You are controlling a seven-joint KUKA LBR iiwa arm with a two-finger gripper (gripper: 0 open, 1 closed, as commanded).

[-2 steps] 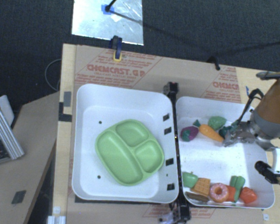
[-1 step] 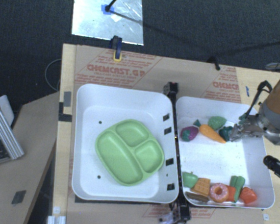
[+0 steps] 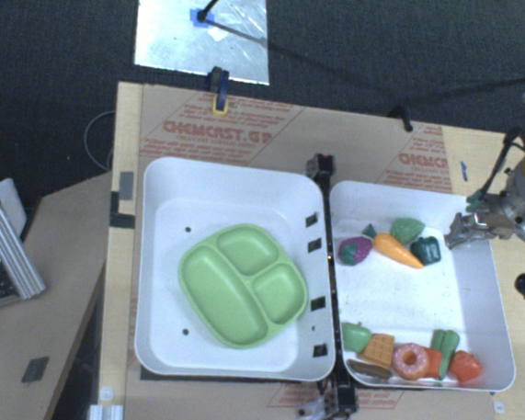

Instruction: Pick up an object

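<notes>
Gripper [image 3: 461, 229] hung over right bin's [image 3: 489, 300] far edge, beside carrot [image 3: 397, 251], grip impossible to tell, green plate [image 3: 241, 286] sat in left bin [image 3: 162, 241].

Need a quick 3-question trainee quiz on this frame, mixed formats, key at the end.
1. True or false: the green divided plate lies in the left bin.
2. Multiple choice: which item touches the carrot in the right bin?
A. the pink donut
B. the purple eggplant
C. the dark green piece at its right end
3. Fill in: the donut sits in the row of toys along the bin's ____ wall, as seen by the camera.

Key
1. True.
2. C: the dark green piece meets the carrot's right end; the eggplant lies just left, apart.
3. Near (bottom). The gripper is over the far right corner, away from that row.
</notes>
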